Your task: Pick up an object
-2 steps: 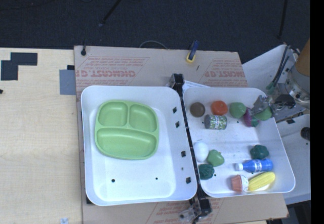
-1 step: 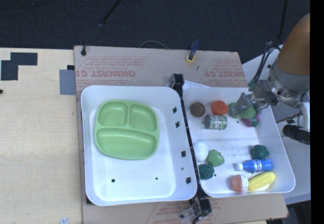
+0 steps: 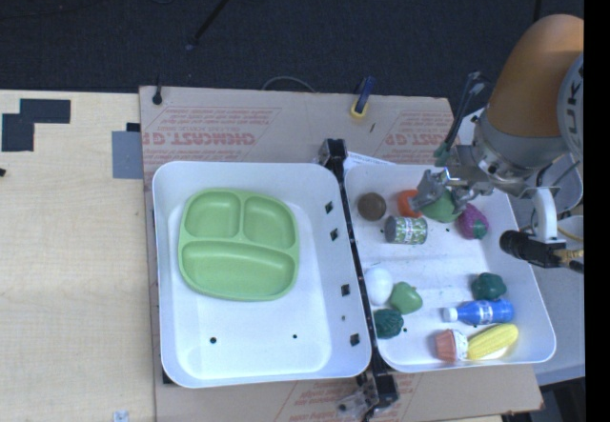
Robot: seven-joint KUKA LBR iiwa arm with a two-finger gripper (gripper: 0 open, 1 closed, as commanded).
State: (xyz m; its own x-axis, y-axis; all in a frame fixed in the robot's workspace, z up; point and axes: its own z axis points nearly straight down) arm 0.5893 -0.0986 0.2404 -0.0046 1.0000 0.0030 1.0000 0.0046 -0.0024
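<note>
I am low in the right bin (image 3: pixel 534 315), near its top edge. To do this well, I should come straight down on one toy and not bump the little can (image 3: pixel 406 230) beside it. My gripper (image 3: pixel 434 193) sits right over a round green toy (image 3: pixel 441 208). It looks smooth and small. I cannot tell if I am pinching it.
</note>
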